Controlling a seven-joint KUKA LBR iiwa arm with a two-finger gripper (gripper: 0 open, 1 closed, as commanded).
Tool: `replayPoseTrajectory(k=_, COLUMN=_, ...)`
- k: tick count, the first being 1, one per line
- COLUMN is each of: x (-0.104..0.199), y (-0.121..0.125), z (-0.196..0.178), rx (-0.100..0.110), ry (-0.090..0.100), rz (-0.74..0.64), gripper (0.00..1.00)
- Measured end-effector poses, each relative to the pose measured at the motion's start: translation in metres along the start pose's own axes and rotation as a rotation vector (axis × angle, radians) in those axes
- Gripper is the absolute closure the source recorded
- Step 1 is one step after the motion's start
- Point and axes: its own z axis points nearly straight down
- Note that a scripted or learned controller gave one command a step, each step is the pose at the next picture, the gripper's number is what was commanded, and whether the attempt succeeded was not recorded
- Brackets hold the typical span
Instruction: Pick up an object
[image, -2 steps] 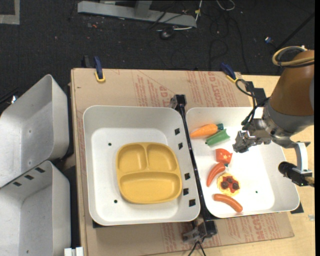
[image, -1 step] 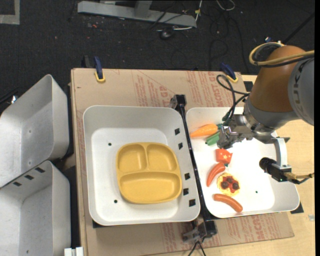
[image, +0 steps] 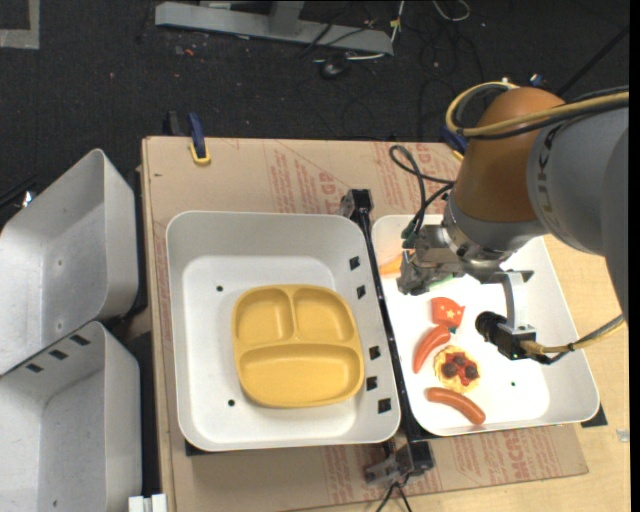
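Yellow tray in left bin. Toy food — pepper, sausage, pizza — lies in right bin. Gripper low at far-left corner; we can't tell finger state. We judge nothing picked yet.

My bulky grey arm with its orange band hangs over the right white bin, blocking its upper half. Lower down, red toy foods crowd the floor. In the left white bin, a yellow divided plastic tray fills the middle; bare floor rings it.
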Motion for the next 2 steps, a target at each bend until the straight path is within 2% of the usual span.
replayPoseTrajectory(k=2, x=0.118, y=0.02, z=0.003, rx=-0.001, ry=0.001, rz=-0.001, gripper=1.0)
